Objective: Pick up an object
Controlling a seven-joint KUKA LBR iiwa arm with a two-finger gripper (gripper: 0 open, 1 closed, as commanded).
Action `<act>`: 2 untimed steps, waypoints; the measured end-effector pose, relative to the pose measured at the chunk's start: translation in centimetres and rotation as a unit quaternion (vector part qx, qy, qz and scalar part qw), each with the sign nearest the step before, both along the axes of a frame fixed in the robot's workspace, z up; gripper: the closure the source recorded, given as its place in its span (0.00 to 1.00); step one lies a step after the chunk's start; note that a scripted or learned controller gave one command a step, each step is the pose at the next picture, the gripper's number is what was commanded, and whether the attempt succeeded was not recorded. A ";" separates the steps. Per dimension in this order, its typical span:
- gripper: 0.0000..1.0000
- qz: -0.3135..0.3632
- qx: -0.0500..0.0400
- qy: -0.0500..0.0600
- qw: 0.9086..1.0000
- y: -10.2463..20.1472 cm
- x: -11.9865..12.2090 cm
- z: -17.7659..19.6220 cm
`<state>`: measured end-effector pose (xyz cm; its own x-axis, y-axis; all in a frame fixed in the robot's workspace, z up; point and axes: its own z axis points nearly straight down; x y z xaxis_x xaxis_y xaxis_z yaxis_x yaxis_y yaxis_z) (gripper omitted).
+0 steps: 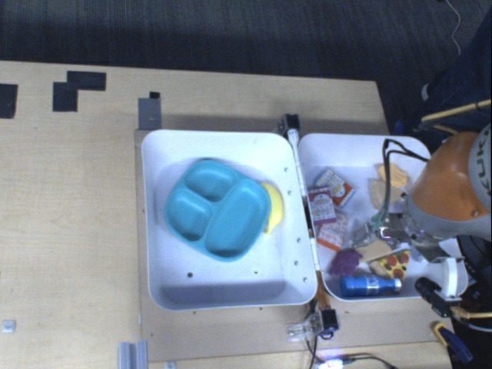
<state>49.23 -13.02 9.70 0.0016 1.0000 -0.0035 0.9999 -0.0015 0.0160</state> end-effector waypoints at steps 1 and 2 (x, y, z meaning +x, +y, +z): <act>1.00 0.003 0.002 0.008 1.000 8.9 -0.5 9.5; 1.00 0.003 0.002 0.008 1.000 14.1 3.8 8.6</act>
